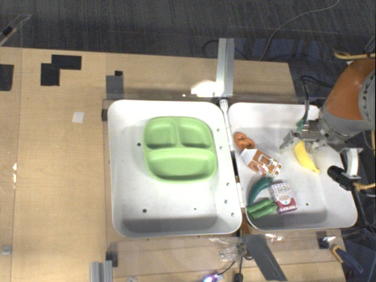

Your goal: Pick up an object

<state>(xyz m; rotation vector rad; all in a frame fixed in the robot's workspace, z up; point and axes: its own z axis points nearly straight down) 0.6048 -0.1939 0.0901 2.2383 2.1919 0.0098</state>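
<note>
Gripper hovering at the banana in the right bin.
Finger opening cannot be told. Left of the banana lie an orange-white packet, green items and a small box; the left bin holds a green tray.
</note>
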